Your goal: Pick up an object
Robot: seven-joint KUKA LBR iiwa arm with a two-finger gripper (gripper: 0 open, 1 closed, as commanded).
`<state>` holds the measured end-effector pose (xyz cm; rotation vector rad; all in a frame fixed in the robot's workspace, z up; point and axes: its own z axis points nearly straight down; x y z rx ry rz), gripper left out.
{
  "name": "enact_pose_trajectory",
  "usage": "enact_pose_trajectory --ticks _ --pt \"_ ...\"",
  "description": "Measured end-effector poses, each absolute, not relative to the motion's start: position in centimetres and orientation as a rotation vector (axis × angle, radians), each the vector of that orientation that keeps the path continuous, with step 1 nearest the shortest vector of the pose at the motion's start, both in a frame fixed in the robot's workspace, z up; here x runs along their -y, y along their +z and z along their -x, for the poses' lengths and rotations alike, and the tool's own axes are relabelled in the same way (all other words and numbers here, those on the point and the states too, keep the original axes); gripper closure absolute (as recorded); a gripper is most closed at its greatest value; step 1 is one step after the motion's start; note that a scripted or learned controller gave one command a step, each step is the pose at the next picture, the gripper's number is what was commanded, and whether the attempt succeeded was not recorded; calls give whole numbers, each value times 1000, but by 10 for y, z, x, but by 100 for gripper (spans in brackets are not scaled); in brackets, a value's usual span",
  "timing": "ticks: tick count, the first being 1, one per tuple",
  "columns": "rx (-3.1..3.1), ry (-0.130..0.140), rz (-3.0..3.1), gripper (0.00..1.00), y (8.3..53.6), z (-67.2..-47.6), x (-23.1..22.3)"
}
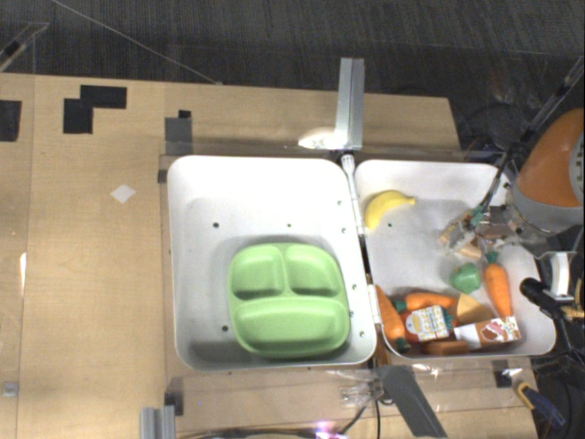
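- Bins sat side by side on the bench (91, 273): the left bin (196, 199) held a green tray (289, 299) with three compartments, lying flat toward its near side.
- The right bin (430, 186) held the loose items.
- A banana (386, 208) lay near that bin's far left corner, apart from the rest.
- A carrot (498, 289) lay toward the right side, with a small green piece (467, 277) just beside it on the left.
- Along the near wall lay a second carrot (430, 301), a juice box (428, 322), a red-and-white carton (488, 333) and an orange wedge (472, 310), crowded together and touching.
- The gripper (475, 231) hung over the right bin's middle, just beyond the green piece; how wide it stood was too blurred to tell, and nothing was plainly seen in its hold.
- The arm (553, 176) came in from the right.
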<state>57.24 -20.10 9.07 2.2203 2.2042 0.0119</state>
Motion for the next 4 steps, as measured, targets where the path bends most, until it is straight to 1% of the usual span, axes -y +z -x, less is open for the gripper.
enact_pose_trajectory --ticks 1,2,3,4 --pt "-2424 13 -1969 0 92 -506 191" --pt "-2483 10 -1902 0 91 -593 199" --pt "-2470 10 -1919 0 92 -540 207" --pt "-2400 10 -2004 0 91 -562 197"
